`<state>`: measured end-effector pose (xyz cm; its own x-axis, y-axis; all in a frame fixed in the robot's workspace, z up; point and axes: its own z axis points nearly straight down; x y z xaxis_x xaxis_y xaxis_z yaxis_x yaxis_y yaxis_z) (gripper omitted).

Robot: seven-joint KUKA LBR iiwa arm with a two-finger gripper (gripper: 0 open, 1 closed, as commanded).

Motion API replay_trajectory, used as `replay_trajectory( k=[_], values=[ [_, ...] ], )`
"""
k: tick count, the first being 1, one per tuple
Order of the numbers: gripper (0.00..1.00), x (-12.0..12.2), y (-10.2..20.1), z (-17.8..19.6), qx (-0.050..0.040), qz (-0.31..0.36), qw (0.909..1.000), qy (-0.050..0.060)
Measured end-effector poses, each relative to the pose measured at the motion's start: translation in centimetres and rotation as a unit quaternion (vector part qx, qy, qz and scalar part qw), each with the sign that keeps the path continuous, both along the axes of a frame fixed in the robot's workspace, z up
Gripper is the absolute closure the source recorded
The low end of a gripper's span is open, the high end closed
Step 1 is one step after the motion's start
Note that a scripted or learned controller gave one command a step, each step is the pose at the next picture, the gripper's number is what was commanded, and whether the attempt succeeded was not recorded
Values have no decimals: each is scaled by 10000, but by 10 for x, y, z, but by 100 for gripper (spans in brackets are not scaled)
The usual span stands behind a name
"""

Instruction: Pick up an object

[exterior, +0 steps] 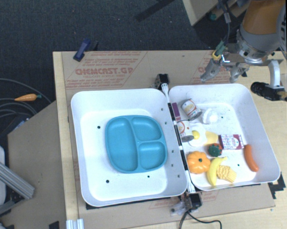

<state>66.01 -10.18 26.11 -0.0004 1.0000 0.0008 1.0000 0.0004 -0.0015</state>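
Note:
My gripper hangs above the far rim of the right bin, open, with nothing between its fingers. The right bin holds several small items: a tin can, a white lump, a fried-egg toy, a yellow wedge, a maroon carton, a green piece, an orange pumpkin, a banana, a yellow corn piece and an orange sausage. All lie below and in front of the gripper, apart from it.
The left bin holds a blue divided plate. A purple-and-white bar lies along the divider between the bins. A blue clip sits at the bench's far left corner, and an orange carrot-like item lies off the bench.

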Motion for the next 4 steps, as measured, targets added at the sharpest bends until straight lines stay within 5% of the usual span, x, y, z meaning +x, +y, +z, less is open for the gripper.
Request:
replay_trajectory(
  k=[1, 2, 3, 4],
  values=[
    [0, -12, -11, -160, 4, -7, 10000, 26],
    [0, -3, 9, -176, -1, 2, 10000, -3],
    [100, -1, 9, -164, 0, -1, 10000, -27],
    [100, -25, 68, -67, 1, 7, 10000, -21]
  ],
)
